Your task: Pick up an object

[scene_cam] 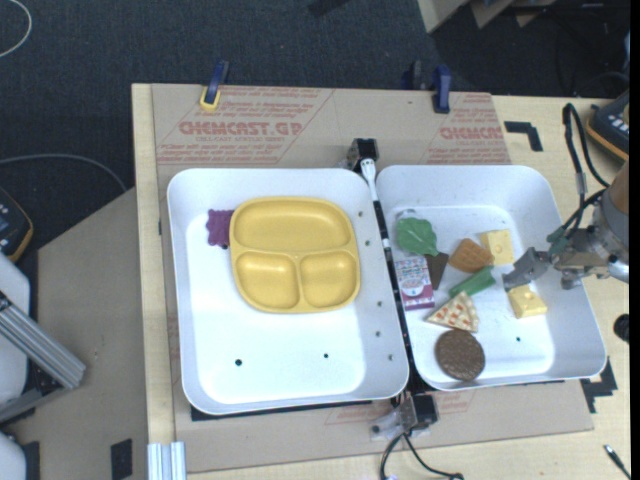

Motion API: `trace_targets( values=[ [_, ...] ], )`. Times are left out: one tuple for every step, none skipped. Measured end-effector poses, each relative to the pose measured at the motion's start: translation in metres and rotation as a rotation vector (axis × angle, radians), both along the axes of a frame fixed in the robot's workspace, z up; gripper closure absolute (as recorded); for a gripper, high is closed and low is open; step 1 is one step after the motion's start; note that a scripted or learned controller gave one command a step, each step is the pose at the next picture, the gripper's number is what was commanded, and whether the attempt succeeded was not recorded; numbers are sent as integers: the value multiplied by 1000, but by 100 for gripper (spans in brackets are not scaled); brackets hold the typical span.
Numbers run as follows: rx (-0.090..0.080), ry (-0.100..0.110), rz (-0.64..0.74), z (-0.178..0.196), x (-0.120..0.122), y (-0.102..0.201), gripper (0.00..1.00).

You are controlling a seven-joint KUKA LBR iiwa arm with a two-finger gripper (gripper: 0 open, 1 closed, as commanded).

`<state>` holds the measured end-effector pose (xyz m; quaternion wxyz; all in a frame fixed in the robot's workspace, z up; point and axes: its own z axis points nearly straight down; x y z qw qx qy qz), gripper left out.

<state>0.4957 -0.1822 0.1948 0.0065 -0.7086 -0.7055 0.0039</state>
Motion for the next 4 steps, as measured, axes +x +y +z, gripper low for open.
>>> trace_targets(
  values=[
    [-4, -14, 4, 7, 3, 0, 0],
    [-2, -12, 5, -45, 4, 11, 0],
    [-2, -12, 4, -91, -4, 10, 0],
    [-9, -27, 3, -104, 0, 7, 0]
  ],
)
